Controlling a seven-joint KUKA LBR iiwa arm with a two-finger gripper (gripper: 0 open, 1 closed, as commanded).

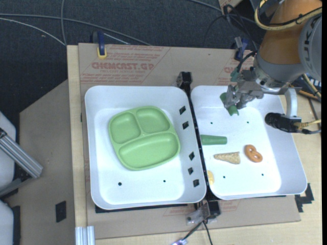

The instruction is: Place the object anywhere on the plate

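Note:
The green three-compartment plate lies in the left bin with nothing on it. My gripper hangs over the back of the right bin, near its far left part. A small green bit shows at the gripper's lower end, and I cannot tell what it is. On the right bin's floor lie a green peg-like piece by the left wall, a tan wedge, and an orange pretzel-shaped piece. All three lie in front of the gripper and apart from it.
A small yellowish piece sits near the right bin's front left corner. A black divider with clips runs between the bins. A black cable fitting hangs over the right bin's right side. The arm's orange band looms at the back right.

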